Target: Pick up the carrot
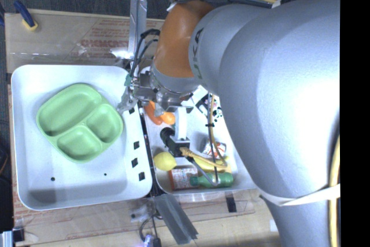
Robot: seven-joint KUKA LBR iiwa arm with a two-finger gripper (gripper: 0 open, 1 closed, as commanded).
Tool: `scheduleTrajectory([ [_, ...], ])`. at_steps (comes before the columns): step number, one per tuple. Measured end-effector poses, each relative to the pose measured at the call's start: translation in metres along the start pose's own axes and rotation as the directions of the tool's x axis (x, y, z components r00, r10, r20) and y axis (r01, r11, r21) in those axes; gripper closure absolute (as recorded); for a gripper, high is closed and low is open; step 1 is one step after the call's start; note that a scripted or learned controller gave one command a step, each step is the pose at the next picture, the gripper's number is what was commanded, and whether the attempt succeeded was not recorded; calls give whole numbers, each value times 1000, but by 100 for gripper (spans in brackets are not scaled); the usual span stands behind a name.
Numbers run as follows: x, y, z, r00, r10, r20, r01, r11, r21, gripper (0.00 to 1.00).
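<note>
1. You see the carrot [160, 117] in the right bin [163, 181], at its far left corner, just under the hand [155, 102].
2. The wrist hides the hand, so you cannot tell its state.
3. The green tray [80, 121] lies in the left bin [34, 179], away from the reach.

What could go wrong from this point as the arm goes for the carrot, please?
1. The carrot lies against the right bin's near wall, partly under the gripper; a finger may catch the wall.
2. The lemon and banana lie close by, so the carrot could roll into them if nudged.
</note>
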State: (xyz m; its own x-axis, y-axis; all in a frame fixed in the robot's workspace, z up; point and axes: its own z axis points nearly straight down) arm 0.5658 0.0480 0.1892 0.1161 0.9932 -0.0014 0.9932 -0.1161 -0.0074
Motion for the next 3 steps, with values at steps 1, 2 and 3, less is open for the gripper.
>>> scheduleTrajectory([
  [1,-47,-40,0,999,-53,0,53,999,-1,0],
  [2,-143,-5,50,999,32,-1,-32,999,-1,0],
  [3,-144,29,100,958,-288,0,288,958,-4,0],
])
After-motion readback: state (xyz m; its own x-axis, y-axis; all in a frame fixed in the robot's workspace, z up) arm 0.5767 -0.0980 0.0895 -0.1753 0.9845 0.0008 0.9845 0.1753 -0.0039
